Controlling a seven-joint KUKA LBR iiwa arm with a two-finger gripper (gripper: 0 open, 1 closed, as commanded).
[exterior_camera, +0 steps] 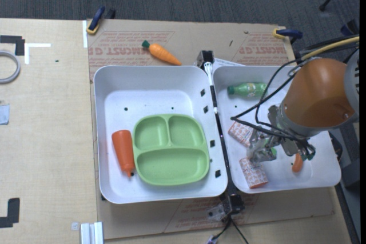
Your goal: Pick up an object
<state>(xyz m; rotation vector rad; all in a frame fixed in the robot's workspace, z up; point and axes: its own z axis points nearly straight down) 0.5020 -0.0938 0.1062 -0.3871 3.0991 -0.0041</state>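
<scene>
Gripper (264, 151) hovering low in right bin (326, 177), between two red-patterned packets (241, 133); jaw state: cannot tell. Green bottle (247, 89) lying near far wall. Advice: centre over lower packet (253, 173), descending straight, closing across narrow side.

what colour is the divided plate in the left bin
Light green. The divided plate lies in the left bin, clear in the camera view.

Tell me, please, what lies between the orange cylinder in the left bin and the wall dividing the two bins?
In the camera view, a green divided plate lies between the orange cylinder and the dividing wall, close beside the cylinder.
</scene>
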